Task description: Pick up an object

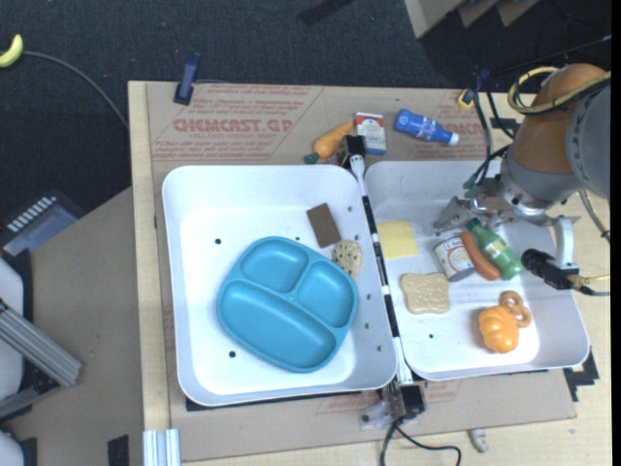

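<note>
**Crowded corner of the right bin leaves little room for a clean pick**

Camera view: the arm (pixel 558 134) reaches in from the right and hangs over the far side of the right bin (pixel 572 343). The gripper (pixel 473 205) shows as a cluster of metal parts low over the bin floor; how wide it stands cannot be told from this slant, and nothing is seen held.

Just beside it lies a tight knot of things: a small can (pixel 451 257), a hot dog (pixel 478 255) and a green bottle (pixel 495 249), touching or overlapping. A descent here could catch two at once, or push the can sideways so that it rolls off.

The yellow cheese slice (pixel 397 238) and the bread slice (pixel 425 293) lie flat on the floor; they would likely slip under a pinch. The orange pepper (pixel 498 329) with a pretzel (pixel 515 306) against it sits nearer the front, rounder and probably easier, but apart from the gripper.

The left bin (pixel 184 212) holds a blue divided plate (pixel 285 302), a brown bar (pixel 324 224) and a cookie (pixel 346 254). A blue bottle (pixel 425 127), a carton (pixel 370 132) and a carrot (pixel 333 140) lie on the surface (pixel 243 119) behind the bins, probably out of play.
</note>
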Action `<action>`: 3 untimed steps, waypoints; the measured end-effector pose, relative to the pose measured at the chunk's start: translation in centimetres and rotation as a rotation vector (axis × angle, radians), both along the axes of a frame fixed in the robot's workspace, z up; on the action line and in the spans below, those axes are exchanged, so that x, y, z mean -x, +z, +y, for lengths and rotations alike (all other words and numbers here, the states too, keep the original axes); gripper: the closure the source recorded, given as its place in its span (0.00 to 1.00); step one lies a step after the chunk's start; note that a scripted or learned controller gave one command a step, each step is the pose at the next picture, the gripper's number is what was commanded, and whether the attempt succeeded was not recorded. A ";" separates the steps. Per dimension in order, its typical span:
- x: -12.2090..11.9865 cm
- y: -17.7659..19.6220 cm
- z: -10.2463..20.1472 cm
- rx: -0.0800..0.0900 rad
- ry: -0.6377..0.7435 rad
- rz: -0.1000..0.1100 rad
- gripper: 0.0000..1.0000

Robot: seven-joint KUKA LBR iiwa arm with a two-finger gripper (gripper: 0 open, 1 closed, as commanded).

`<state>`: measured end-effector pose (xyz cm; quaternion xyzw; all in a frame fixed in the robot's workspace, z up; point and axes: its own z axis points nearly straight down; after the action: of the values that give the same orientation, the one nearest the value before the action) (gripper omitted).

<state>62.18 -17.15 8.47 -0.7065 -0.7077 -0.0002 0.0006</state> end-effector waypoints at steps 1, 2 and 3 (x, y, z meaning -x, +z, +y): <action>4.9 0.0 4.7 0.000 -0.001 0.001 0.00; 8.9 0.0 4.1 0.001 -0.002 0.001 0.00; 8.9 0.9 4.2 0.001 -0.002 -0.001 1.00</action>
<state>53.31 -12.99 9.42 -0.7074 -0.7068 -0.0004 0.0000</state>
